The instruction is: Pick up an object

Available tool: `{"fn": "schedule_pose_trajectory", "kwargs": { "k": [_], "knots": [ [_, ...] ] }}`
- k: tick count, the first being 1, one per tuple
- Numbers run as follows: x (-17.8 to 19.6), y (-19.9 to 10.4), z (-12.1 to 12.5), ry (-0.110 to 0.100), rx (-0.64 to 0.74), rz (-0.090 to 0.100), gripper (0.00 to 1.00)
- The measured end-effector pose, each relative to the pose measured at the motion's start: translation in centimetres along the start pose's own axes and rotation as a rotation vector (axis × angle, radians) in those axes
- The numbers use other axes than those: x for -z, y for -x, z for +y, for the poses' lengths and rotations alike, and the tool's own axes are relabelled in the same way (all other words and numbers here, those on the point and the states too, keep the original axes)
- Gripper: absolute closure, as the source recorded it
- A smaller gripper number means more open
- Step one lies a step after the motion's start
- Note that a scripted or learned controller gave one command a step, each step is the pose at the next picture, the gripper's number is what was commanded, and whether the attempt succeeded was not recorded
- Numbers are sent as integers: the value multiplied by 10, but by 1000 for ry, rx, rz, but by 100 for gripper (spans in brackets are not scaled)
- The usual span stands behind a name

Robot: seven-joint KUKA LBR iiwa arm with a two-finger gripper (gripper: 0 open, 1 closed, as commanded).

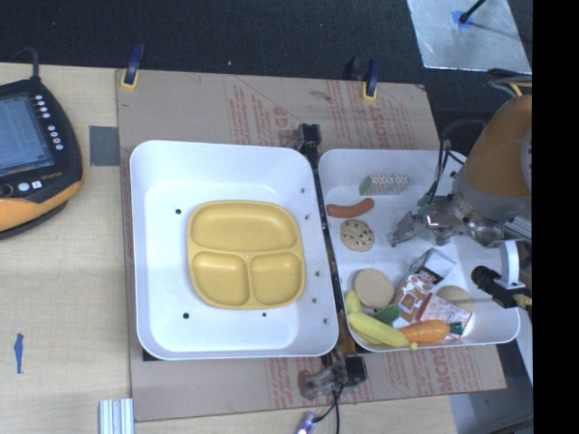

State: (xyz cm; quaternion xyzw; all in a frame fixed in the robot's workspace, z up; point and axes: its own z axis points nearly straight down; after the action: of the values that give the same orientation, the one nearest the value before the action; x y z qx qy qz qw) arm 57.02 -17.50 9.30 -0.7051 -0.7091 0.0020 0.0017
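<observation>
While I hover over the right bin (507, 333), grip state unclear, no pick has begun; next, drop toward the cookie (356, 234) at nine o'clock.

right bin (336, 165) front: crowded toys | middle: open floor | left bin (149, 242): tray (246, 252) centred

**Camera placement: single fixed overhead view**

One camera is mounted above the bench (72, 333), looking down at a slant from moderate height. Both white bins fall inside the frame: the right bin (507, 333) beneath the gripper (412, 229), the left bin (154, 242) well to the gripper's left. The arm (498, 161) enters from the right.
</observation>
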Motion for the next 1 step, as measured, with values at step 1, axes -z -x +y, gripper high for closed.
{"fn": "schedule_pose_trajectory", "kwargs": {
  "k": [1],
  "knots": [
    [-1,37,66,3,-2,0,0]
  ]
}}
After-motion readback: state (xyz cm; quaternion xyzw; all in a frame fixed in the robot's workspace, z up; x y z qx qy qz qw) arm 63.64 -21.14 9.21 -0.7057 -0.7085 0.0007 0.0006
